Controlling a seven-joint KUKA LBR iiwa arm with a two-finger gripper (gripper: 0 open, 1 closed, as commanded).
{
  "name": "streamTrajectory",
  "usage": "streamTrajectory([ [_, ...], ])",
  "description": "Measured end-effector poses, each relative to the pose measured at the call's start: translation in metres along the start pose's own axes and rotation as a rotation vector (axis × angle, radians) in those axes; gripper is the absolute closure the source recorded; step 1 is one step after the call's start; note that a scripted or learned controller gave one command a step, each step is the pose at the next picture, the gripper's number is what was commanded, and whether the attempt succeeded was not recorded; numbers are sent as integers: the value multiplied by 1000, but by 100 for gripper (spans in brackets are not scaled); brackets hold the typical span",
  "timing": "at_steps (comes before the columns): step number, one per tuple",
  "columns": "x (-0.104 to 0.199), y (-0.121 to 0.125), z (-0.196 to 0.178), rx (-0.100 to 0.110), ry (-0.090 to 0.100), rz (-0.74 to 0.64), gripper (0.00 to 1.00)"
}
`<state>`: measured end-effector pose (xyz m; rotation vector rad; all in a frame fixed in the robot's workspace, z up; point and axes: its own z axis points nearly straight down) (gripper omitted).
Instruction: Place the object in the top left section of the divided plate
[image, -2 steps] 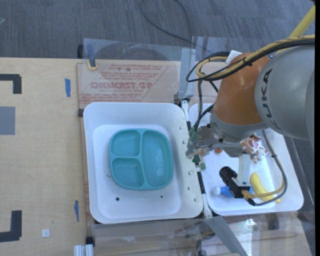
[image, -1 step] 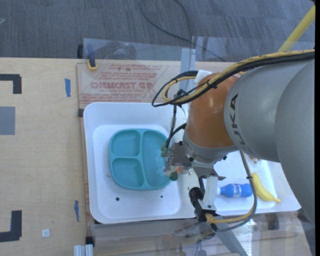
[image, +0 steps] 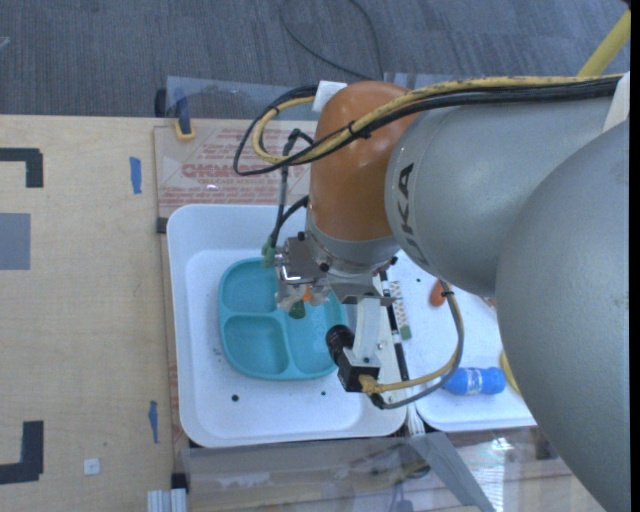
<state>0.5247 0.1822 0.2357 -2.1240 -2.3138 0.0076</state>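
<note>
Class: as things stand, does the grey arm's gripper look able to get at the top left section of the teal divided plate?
Probably yes: the gripper hangs over the upper part of the teal divided plate in the left white bin, and nothing visibly blocks the way.

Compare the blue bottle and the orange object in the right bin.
Colour: the blue bottle is blue with a pale end; the orange object is orange-red.
Size: the blue bottle looks clearly larger than the orange object.
Position: the blue bottle lies near the front edge of the right bin; the orange object sits farther back, partly hidden by the arm.
Both rest in the same white bin.
</note>
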Motion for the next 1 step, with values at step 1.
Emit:
streamTrajectory([
  [1, 0, 0, 0, 0, 0, 0, 0],
])
